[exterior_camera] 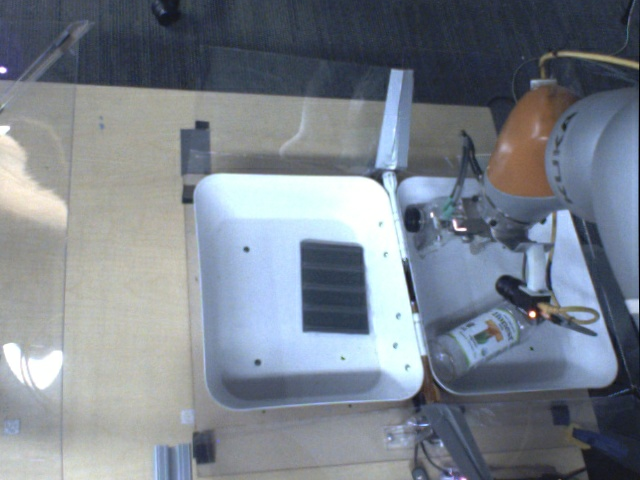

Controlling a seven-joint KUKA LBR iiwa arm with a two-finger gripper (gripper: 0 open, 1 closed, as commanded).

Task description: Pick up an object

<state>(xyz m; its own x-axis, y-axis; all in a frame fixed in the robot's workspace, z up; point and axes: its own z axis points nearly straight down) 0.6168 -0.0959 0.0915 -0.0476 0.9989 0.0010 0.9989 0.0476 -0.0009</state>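
The arm (585, 158), grey with an orange band, enters from the right and hangs over the right bin (600, 373). Its gripper (450, 218) sits low near that bin's upper left corner, close to the divider between the bins; whether it is open or closed, or has hold of anything, cannot be told. A clear bottle with a green label (480, 340) lies on its side at the right bin's lower left. A dark ribbed rectangular object (334, 287) lies flat in the centre of the left bin (230, 268)
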